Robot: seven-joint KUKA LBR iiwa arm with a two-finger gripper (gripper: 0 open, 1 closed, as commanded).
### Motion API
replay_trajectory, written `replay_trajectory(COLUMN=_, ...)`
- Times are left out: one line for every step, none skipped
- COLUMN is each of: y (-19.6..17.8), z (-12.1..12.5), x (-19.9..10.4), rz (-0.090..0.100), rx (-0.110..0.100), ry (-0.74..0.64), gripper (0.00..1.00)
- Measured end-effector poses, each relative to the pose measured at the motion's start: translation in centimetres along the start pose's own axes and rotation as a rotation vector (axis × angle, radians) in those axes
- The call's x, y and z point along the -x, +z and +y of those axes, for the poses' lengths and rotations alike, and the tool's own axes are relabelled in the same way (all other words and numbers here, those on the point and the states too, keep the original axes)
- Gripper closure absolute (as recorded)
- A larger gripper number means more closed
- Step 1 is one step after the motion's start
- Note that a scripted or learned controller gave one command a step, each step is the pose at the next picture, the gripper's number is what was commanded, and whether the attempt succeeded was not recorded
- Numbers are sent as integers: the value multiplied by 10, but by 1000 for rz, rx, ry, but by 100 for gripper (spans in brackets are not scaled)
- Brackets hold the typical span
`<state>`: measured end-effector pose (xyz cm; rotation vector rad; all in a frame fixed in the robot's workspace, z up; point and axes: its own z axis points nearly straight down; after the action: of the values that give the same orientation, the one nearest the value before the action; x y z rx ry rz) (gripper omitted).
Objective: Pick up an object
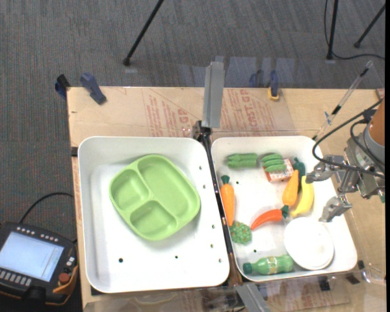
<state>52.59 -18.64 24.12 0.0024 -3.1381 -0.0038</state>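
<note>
Gripper (333,190), fingers spread and carrying nothing, is hovering beside the banana (304,199); I'm advising centring over it before descending.

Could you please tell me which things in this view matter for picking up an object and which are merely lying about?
For the job:
claw, at the right bin's right edge
carrot
yellow banana
red chili pepper
broccoli
green bottle
white plate

Lying about:
green divided plate in the left bin
pendant on the floor
blue clamps
</note>
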Motion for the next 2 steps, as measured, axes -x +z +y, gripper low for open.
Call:
replay_trajectory(y=122, z=38, x=-20, rz=11, rx=3, ry=14, gripper=0)
replay_trajectory(y=151, z=95, x=-25, rz=-21, rx=-4, ry=77, gripper=0)
